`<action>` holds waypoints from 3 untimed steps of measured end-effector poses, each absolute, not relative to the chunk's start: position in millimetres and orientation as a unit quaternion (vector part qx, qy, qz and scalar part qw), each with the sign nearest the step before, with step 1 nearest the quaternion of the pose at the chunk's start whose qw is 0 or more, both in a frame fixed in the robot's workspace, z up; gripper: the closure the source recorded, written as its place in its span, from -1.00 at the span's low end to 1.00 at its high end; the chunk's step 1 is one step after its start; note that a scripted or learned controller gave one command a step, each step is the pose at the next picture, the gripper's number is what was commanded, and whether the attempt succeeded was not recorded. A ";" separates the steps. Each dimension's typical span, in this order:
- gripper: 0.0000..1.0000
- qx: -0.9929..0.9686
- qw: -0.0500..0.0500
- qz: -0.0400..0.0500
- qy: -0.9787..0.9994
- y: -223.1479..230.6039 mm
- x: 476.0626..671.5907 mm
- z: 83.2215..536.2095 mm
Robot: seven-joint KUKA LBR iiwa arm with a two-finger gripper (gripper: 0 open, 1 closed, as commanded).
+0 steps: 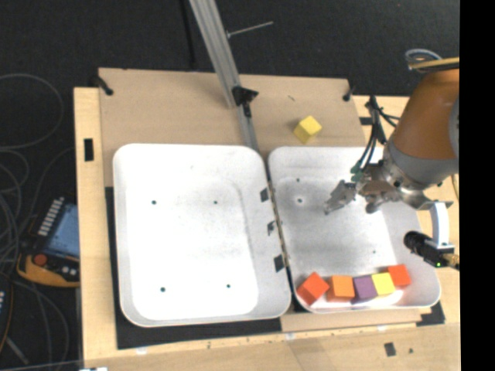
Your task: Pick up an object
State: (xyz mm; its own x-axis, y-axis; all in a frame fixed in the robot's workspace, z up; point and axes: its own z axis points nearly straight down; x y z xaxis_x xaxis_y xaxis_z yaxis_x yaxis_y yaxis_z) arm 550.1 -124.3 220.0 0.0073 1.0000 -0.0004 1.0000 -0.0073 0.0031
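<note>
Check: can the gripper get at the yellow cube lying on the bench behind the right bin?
Probably yes. The yellow cube sits alone on bare board beyond the right bin, nothing over or against it. The gripper hangs above that bin, so only the bin's low rim lies between.

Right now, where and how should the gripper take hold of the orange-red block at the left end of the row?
Probably from above, closing on the orange-red block across its near and far faces. It sits turned at an angle at the row's left end, its right side close against the orange block, and the right bin wall runs near its left.
</note>
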 end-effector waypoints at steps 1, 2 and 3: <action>-1.00 0.705 -0.002 -0.001 0.709 -63.0 498.6 195.4; -1.00 0.705 0.000 0.000 0.709 -34.7 484.1 196.6; -1.00 0.705 0.000 0.001 0.710 0.6 484.9 196.4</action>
State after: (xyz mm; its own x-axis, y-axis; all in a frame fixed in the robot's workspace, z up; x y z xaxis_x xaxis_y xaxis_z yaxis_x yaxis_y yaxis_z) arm 484.9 0.6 196.4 -0.0068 1.0000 0.0014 1.0000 0.0068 0.0017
